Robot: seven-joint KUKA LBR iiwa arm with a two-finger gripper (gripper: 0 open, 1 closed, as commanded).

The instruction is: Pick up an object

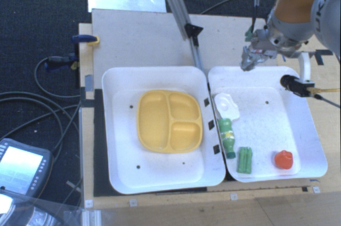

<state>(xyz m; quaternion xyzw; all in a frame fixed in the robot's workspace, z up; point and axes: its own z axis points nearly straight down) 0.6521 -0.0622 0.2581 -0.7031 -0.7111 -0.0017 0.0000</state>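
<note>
Two bins side by side on bench (133, 38). Left bin (114, 129): divided plate (170, 121) at centre. Right bin (298, 129): crumpled white item (226, 105) near left wall; bottle (227, 137) just in front of it, lengthwise along same wall; ridged block (244, 160) right of bottle's front end; small round-bodied object (284, 159) further right, near front right corner. Gripper (249, 62) above right bin's back rim. Pendant (18, 166) off bench, front left.

Found no readable text, brand, number or sign anywhere. Saw a yellowish label on the small green plastic bottle (227, 137), too blurred to read. Caught a lit screen on the grey handheld control pendant (21, 167), its contents too small to read.
</note>
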